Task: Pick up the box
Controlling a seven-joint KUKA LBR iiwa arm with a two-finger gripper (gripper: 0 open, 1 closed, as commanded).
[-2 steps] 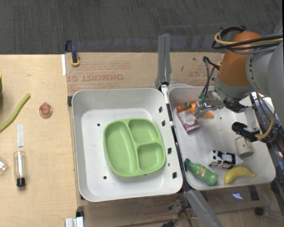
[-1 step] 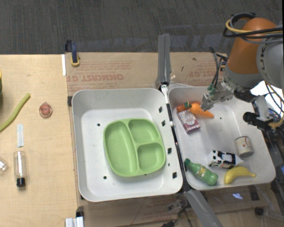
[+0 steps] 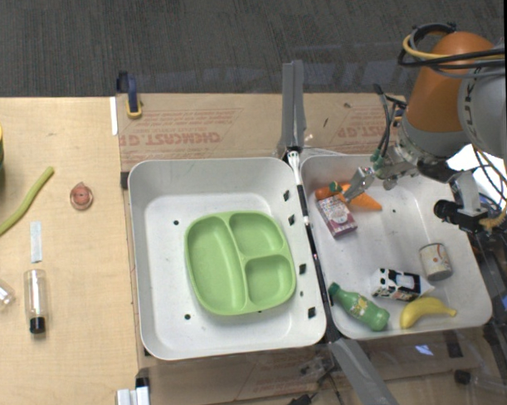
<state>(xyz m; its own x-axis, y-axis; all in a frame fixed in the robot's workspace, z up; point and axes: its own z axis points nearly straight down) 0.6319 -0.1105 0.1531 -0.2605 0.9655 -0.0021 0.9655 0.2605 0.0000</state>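
Pink-labelled box (image 3: pixel 337 216) is lying flat just below-left of the claw (image 3: pixel 360 182), whose fingers appear apart and empty, so the claw should be descending squarely over the box, avoiding the carrot (image 3: pixel 363 201) beside it.

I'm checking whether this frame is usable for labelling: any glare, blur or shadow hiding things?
Camera view: sharp overall; bright glare at the right bin's far right rim; soft shadows only; box clearly lit, gripper slightly soft against the carrot.
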